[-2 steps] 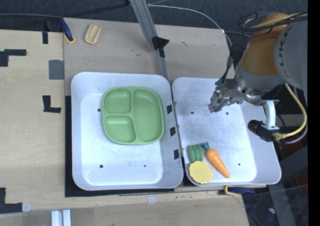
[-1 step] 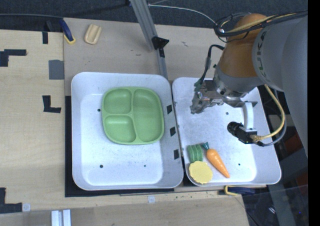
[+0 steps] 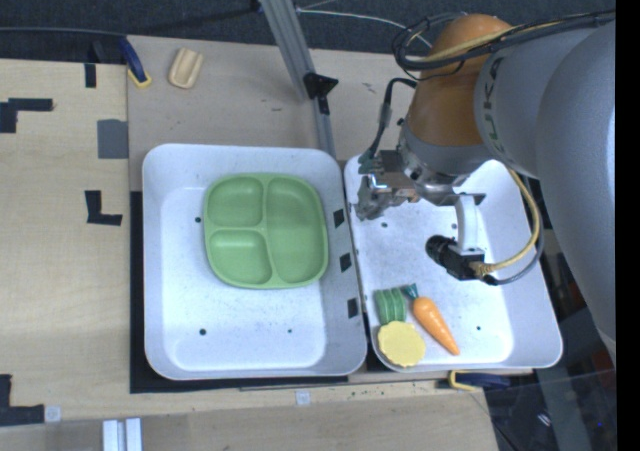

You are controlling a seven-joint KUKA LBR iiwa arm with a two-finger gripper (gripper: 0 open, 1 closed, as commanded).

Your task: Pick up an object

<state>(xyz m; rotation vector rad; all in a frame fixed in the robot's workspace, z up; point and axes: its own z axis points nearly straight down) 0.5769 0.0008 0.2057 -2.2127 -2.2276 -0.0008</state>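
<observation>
Two white bins sit side by side on the tabletop [image 3: 60, 239]. The left bin [image 3: 170, 339] holds a green plate [image 3: 266, 230]. The right bin [image 3: 500, 339] holds three toys at its near-left corner: a carrot [image 3: 436, 324], a yellow disc [image 3: 401, 344] and a green piece [image 3: 392, 303]. The claw [image 3: 372, 194] hangs over the far-left part of the right bin; whether it is open or closed cannot be told. Nothing is seen gripped. The carrot lies toward the near edge from the claw, well apart from it. Its long axis runs diagonally, tip toward the near-right. Judged: the arm must travel toward the near edge before descending.
</observation>
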